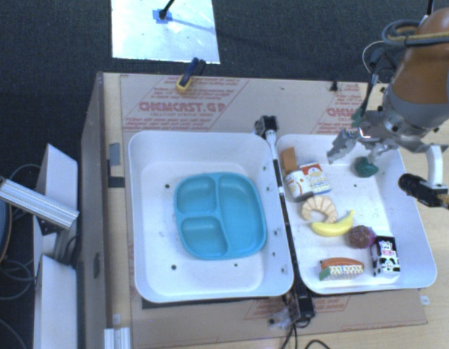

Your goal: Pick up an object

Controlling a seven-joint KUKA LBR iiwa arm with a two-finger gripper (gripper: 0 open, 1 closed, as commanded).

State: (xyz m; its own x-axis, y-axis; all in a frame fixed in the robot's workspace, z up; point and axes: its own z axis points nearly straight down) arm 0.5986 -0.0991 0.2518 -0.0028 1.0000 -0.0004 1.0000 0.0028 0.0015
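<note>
Overhead, metal hand (359,145), curved banana (332,226).

Small teal object (366,168), right bin's (413,227) upper end, beside gripper (359,145)

Tray (219,215) in left bin (155,158); food right.

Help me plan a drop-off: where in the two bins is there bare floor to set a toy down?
Left bin: bare white floor all round the blue tray, widest along its near and left walls. Right bin: crowded down the middle, from carton through croissant, banana and hot dog; the bare strip beside its right wall is the only room.
</note>
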